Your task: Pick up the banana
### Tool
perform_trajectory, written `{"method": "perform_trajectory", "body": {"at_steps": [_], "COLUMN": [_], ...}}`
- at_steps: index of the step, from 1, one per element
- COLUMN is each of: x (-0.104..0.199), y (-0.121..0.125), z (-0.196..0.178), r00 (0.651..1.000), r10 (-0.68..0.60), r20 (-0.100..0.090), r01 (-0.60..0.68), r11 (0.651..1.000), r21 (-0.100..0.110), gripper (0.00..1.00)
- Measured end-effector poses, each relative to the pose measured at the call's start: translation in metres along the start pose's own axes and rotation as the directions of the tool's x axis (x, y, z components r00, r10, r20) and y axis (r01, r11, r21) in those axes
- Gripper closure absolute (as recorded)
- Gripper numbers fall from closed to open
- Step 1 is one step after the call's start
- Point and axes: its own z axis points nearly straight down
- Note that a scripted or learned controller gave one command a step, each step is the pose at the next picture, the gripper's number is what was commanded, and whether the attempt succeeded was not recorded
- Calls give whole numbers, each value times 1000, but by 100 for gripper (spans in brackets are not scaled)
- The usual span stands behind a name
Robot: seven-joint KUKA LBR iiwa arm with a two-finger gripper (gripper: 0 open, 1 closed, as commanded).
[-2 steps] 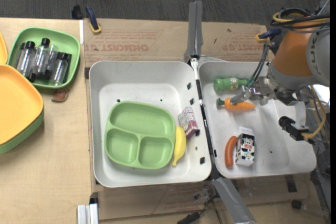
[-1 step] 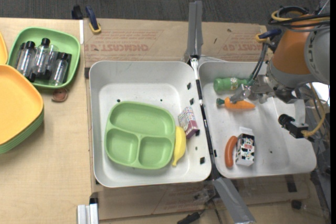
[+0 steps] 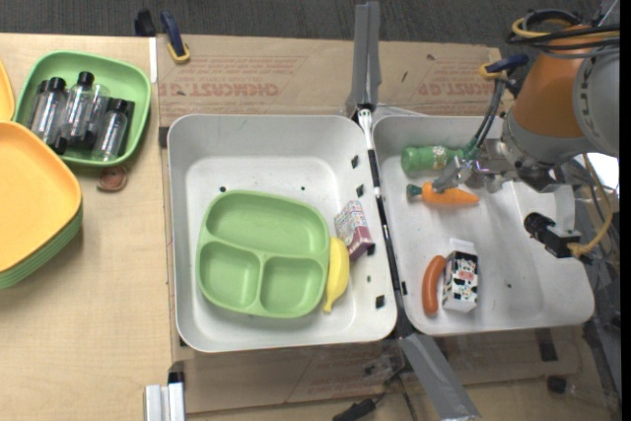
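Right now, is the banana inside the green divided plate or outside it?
Outside. The banana lies on the left bin's floor, pressed along the green divided plate's right edge, beside a small snack packet.

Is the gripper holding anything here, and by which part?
Cannot be told. The gripper sits over the carrot in the right bin. The banana lies untouched in the left bin.
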Motion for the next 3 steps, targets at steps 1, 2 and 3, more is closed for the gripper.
{"method": "perform_trajectory", "body": {"at_steps": [1,2,3], "x": [0,-47,-47], "y": [7,25,26], "z": [0,14,5], "r00": [997,978,979], "r10": [82,210,206], "r20": [2,5,6], "r01": [-82,-210,-206], "r11": [997,977,978], "r21": [1,26,26], "gripper": [0,0,100]}}
